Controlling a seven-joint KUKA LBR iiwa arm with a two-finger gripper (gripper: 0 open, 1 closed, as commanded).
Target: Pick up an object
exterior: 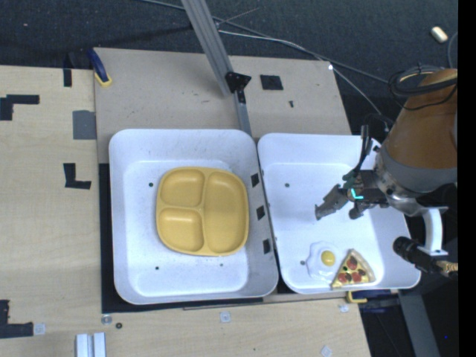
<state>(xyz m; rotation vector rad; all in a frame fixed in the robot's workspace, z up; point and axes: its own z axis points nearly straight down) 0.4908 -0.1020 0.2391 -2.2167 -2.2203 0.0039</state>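
On the counter (186,80), the claw (336,205) hangs over the right bin (297,155) with its fingers spread apart, gripping nothing. Below it, near that bin's front edge, a fried egg (324,259) lies just beside a pizza slice (352,269). The left bin (134,199) holds a yellow divided plate (201,210).

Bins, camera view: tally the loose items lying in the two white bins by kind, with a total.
Yellow divided plate: 1, in the left bin
Fried egg toy: 1, in the right bin
Pizza slice toy: 1, in the right bin, beside the egg
Total: 3
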